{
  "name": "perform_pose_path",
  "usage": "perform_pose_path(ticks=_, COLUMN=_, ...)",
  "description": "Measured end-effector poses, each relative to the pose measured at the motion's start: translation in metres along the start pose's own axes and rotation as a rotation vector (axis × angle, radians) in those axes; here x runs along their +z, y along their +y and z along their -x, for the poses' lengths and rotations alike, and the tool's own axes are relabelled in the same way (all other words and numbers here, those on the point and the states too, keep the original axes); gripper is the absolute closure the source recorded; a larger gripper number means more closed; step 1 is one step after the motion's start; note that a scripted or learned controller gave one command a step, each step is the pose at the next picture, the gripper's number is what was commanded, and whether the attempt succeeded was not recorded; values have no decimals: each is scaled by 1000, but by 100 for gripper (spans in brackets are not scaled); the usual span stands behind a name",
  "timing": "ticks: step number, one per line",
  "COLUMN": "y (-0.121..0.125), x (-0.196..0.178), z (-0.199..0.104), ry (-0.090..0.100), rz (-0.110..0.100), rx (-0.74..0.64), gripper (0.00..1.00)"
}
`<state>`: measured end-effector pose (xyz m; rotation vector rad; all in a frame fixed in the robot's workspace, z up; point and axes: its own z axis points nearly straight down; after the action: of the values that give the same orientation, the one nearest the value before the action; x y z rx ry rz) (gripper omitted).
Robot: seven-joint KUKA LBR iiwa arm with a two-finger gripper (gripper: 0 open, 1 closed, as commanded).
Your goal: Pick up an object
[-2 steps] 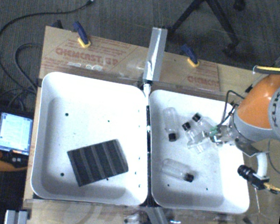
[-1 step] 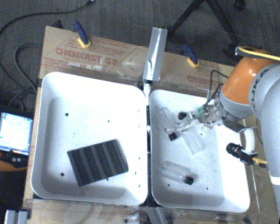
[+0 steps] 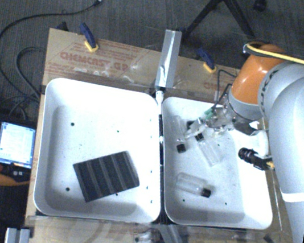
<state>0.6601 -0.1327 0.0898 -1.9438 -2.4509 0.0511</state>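
Note:
In the right bin (image 3: pixel 252 213), several clear plastic bottles with black caps lie loose. One bottle (image 3: pixel 192 184) rests on its side near the front, cap pointing right. Another clear bottle (image 3: pixel 211 151) lies in the middle, just below my gripper (image 3: pixel 211 124). A third clear piece (image 3: pixel 191 129) with small black caps (image 3: pixel 181 148) sits at the gripper's left. The gripper hangs low over the back of this bin, under the orange band (image 3: pixel 249 82), among the clear bottles. Whether it touches any of them is hard to tell. A black ribbed block (image 3: pixel 106 175) lies flat in the left bin (image 3: pixel 62 103).
The grey arm (image 3: pixel 295 130) covers the right bin's right side, with a black fitting (image 3: pixel 250 156) sticking out over the rim. A metal post (image 3: pixel 167 63) stands behind the seam between the bins. Blue and yellow clamps (image 3: pixel 88 36) hold the back board. A handheld screen (image 3: pixel 6 145) lies on the floor at left.

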Motion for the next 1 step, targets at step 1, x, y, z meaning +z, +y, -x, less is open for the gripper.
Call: perform_pose_path(ticks=1, y=1, x=-11, z=0, ry=-3, rz=5, rx=-1, gripper=100)
